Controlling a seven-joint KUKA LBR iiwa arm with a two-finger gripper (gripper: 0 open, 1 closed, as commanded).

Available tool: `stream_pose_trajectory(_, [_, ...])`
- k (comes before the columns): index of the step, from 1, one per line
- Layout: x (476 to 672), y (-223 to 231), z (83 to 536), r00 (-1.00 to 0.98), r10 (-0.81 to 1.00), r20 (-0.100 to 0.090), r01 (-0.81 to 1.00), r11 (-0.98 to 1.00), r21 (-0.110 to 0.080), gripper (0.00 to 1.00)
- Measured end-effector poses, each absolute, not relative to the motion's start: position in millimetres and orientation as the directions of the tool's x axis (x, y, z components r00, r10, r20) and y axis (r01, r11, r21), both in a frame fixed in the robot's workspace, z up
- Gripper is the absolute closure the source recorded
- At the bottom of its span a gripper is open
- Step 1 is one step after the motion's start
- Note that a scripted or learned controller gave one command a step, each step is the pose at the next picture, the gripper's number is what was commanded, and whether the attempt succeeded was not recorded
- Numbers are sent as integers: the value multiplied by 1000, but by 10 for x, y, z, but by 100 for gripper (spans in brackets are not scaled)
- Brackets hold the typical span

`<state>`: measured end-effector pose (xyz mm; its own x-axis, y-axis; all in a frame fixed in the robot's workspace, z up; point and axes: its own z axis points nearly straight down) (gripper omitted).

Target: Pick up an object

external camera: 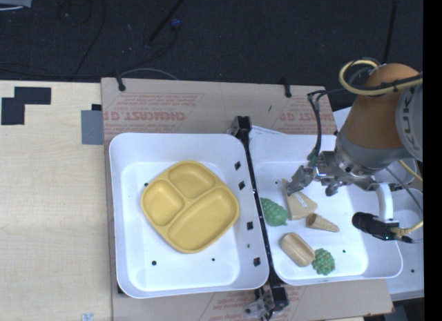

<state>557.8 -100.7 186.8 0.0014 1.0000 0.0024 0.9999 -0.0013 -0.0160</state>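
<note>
- Right, the arm (376, 116) reaches into the right bin (387, 271), orange band up top, wrist slanting down toward the divider (252, 202) between the two bins.
- The gripper (298, 181) hovers low, a short way right of the divider, tip just above a tan wedge (300, 206).
- Whether its fingers are spread or pressed together I cannot tell from this slant, and nothing shows pinched between them.
- The wedge lies right of the divider, about halfway down its length, just under the gripper tip; touching or a hair apart, I can't say.
- A green leafy piece (273, 212) sits closest to the divider, just left of the wedge.
- A tan cone (322, 223) lies farther right of the divider, just beyond the wedge and a little nearer the camera.
- A tan roll (297, 249) rests toward the divider's near end, a bit to its right.
- A green broccoli piece (322, 261) sits just right of the roll.
- Left of the divider, the left bin (131, 264) holds a yellow tray (190, 206), three compartments, turned at an angle.
</note>
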Motion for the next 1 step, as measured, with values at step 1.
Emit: stream_pose_trajectory(1, [5606, -1009, 1925, 0, 1000, 1, 1000, 0, -4, 0])
